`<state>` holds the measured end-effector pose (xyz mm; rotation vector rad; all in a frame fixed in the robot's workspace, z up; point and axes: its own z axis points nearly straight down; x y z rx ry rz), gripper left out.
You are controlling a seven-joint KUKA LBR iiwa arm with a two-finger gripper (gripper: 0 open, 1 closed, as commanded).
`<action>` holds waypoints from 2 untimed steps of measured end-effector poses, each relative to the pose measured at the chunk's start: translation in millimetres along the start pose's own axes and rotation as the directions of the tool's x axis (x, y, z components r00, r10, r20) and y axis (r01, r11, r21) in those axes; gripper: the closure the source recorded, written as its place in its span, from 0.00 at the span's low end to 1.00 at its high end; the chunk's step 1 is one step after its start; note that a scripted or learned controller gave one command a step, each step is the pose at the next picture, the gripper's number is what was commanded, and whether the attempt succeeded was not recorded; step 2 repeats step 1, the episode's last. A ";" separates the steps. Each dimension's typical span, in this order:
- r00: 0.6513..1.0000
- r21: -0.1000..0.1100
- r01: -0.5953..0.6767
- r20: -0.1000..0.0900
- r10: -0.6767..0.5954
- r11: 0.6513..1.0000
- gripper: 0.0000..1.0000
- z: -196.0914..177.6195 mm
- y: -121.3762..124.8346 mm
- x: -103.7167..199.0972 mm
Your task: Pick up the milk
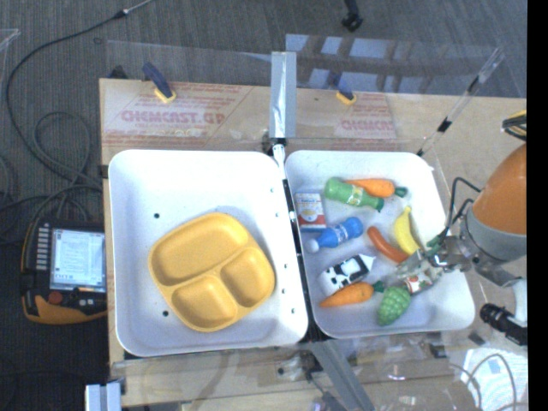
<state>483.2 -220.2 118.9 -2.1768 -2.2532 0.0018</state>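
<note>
Milk [347, 270], the small carton with black-and-white cow patches, lies on its side in the right bin [454, 315], toward six o'clock of the bin's middle. The gripper [425, 274] hangs at about three o'clock from it, low over the bin's right side; whether it is released or clenched I cannot tell, and nothing is visibly held.

The step in hand looks like the approach. The carton is crowded: a carrot [348, 294] lies just beside it at six o'clock, a blue bottle [337, 233] near it at twelve o'clock, a red sausage [387, 245] at two o'clock, and a green bumpy fruit [393, 305] at four o'clock, between carton and gripper. A good try probably travels toward nine o'clock above the clutter, then descends straight over the patches, closing across the carton's narrow width. Centring matters most, since a low sideways pass would likely nudge the fruit or carrot. The red-and-blue box [310, 209] at eleven o'clock is a possible lookalike to avoid.
</note>
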 end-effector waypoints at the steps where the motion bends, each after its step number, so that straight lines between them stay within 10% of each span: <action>1: 1.000 -0.005 -0.018 0.006 0.018 1.000 1.00 -66.9 69.8 29.7; 2: 1.000 -0.005 -0.018 0.006 0.018 1.000 1.00 -66.9 69.8 29.7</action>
